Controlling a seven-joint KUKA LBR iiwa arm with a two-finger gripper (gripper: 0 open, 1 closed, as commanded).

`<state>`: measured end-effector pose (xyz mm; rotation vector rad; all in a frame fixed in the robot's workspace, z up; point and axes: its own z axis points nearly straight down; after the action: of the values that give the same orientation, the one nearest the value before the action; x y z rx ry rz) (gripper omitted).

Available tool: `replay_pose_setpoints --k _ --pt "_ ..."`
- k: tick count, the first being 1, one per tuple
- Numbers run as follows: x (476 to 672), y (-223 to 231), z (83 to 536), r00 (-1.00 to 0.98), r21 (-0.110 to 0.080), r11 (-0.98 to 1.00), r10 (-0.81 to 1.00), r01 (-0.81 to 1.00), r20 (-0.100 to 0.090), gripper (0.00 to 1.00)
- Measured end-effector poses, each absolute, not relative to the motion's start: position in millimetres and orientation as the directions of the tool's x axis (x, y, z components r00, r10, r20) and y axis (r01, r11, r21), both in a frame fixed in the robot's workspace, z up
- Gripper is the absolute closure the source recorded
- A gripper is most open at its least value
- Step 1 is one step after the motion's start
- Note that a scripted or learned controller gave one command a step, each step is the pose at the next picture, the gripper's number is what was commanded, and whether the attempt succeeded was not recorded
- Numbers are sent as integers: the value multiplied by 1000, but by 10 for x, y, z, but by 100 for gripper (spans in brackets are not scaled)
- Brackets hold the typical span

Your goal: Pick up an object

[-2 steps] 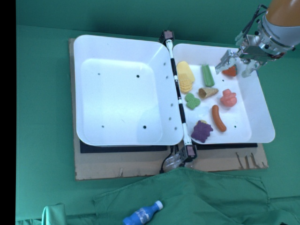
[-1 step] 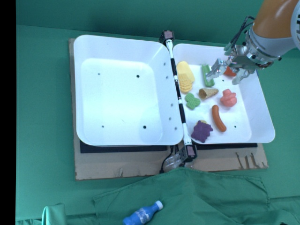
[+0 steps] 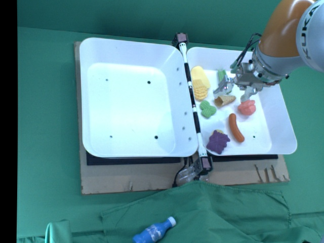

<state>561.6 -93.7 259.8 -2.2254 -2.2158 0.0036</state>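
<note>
tool (image 3: 237, 91) open, above right bin (image 3: 276, 120) | near cone (image 3: 225, 100)

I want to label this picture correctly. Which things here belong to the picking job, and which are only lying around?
Belong to the job:
gripper
right bin
yellow corn toy
tan wedge
red strawberry toy
green leaf toy
orange sausage toy
purple grapes toy

Lying about:
left bin
blue bottle
green cloth
</note>
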Motion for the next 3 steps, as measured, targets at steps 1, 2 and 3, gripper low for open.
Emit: replay_pose_setpoints --k 1,2,3 --pt "5599 -1027 2011 5 -4 -5 1000 1000 -1 0" --pt "5646 -1034 1864 3 15 -3 1000 1000 -1 0" --pt "5673 -1054 2012 6 29 -6 1000 1000 -5 100"
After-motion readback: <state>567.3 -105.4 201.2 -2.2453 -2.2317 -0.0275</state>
